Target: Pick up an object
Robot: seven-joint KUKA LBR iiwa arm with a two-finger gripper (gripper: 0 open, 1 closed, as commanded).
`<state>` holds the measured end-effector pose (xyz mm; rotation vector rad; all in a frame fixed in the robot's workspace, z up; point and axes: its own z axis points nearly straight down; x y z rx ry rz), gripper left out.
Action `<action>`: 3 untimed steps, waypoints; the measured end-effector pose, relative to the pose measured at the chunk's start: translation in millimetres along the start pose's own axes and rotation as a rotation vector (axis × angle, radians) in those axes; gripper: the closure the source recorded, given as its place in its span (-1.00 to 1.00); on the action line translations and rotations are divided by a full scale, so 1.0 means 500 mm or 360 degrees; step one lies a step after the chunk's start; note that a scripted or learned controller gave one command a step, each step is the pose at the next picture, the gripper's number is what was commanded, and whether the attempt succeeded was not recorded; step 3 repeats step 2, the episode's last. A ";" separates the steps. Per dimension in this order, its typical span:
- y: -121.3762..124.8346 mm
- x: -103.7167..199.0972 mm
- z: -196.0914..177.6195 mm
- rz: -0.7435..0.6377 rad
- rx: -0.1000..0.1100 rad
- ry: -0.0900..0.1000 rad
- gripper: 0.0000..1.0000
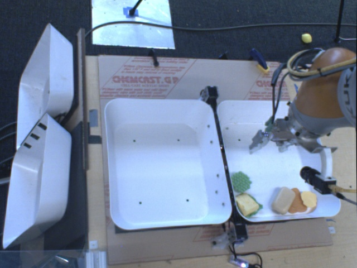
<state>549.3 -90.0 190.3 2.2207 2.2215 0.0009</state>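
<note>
**Four small objects lie along the right bin's near edge; arm hangs above them**

Closest to the camera, along the front edge of the right bin, sits a short row of small things. At its left end a yellow-and-green sponge is tucked into the bin's front left corner, close against the divider between the two bins. Just behind it lies a green knobbly ball, near the sponge but apart from it. Further right — toward the bin's front right corner — a beige block leans against an orange slice-shaped piece; the two touch, and the orange piece rests near the rim.

The left bin stands beside the right one, their rims meeting along a dark strip. Both bins rest on a brown cardboard sheet printed with red lettering.

The arm comes in from the right, its orange band bulking over the right bin's far corner. The gripper points left and down over the middle of the right bin, well behind the row of objects and touching none of them. Nothing shows between its fingers, but whether they are spread or closed I cannot tell — the tip is too small and blurred.

A black cylindrical part juts out below the wrist, above the bin's right side.
</note>
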 end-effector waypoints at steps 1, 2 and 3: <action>-0.120 0.056 0.013 -0.0001 0.0004 0.0002 -1.00; -0.123 0.062 -0.170 -0.0002 -0.0012 0.0000 -1.00; -0.123 0.062 -0.170 -0.0002 -0.0012 0.0000 -1.00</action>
